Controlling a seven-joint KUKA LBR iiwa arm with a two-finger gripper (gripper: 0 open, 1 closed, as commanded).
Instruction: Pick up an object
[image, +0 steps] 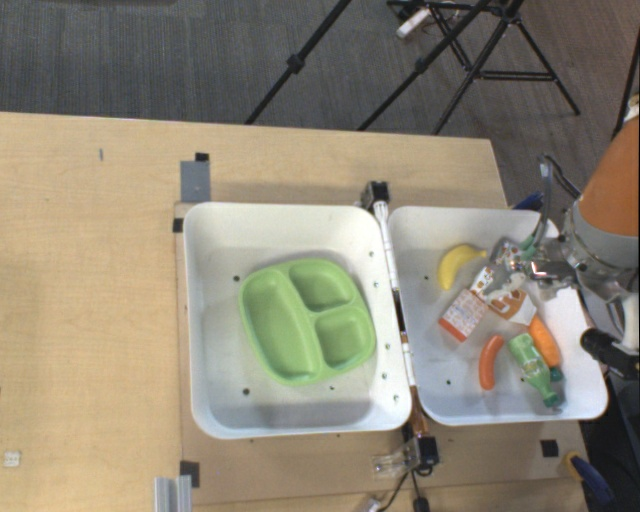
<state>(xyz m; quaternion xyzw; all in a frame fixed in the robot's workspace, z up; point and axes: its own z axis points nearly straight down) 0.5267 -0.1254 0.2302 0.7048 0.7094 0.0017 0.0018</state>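
Left bin holds the green divided tray. Right bin: gripper low over the carton, grip state impossible to call, banana just beside, carrot near.

No lettering can be read anywhere on the bench. The small carton, lying in the right bin just below and to the left of the gripper, carries orange, white and red printing on its face, but the print is too small and blurred to make out a word, brand or number.
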